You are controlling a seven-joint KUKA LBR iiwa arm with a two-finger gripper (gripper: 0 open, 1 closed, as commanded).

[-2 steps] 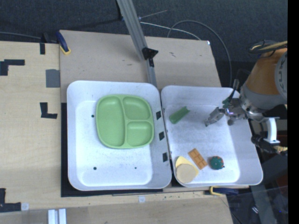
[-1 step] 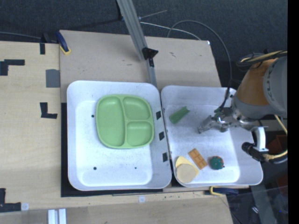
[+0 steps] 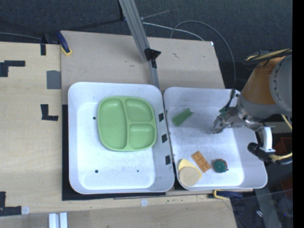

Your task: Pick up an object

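My tool (image 3: 219, 126) hangs low in the right bin (image 3: 247, 177), and I cannot tell its state. The green block (image 3: 181, 116) lies to its left in this view, near the bin's far-left part, its long axis slanting; nothing is held.

The scene is lit evenly and fairly softly from above; no hard glare is seen. The two white bins (image 3: 83, 141) are rendered bright, close to washed out along their rims, so that little surface grain is kept there. Only faint, short shadows are cast beneath the green plate (image 3: 127, 123) and the small items in the right bin. The dark floor around the bench (image 3: 28, 127) is left dim and noisy. The whole picture is slightly soft, with fine detail smeared. The arm (image 3: 268, 91) at the right edge is mildly blurred.
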